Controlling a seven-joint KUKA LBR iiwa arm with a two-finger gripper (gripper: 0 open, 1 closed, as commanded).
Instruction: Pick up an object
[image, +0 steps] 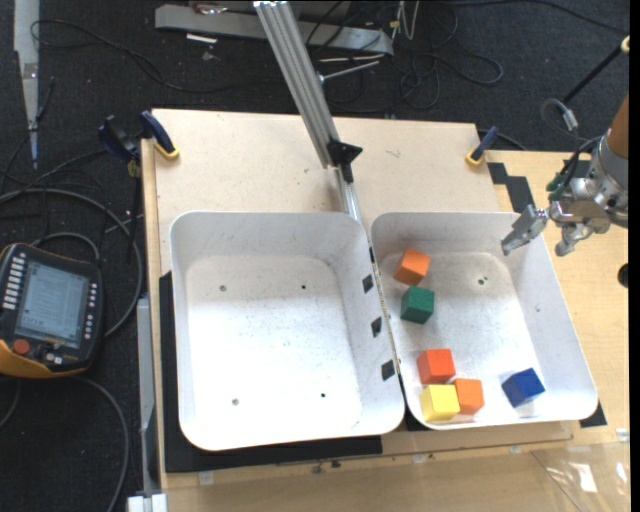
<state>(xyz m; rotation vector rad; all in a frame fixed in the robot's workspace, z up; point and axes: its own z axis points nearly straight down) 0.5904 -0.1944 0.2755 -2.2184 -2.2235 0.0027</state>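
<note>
The right bin (555, 300) holds several small blocks. An orange block (412, 266) lies near its far left, with a green block (418, 304) just below it. Toward the front sit a red-orange block (435, 365), a yellow block (439, 402) and an orange block (469, 395) close together, and a blue block (522, 387) to their right. My gripper (545, 232) hangs above the bin's far right rim, open, with nothing between its fingers. It is well apart from every block.
The left bin (190, 300) stands beside the right one on the wooden bench. A slanted metal pole (305, 85) crosses above the bench's back. Clamps (160, 135) sit at the bench's back corners. A teach pendant (50, 310) lies on the floor at the left.
</note>
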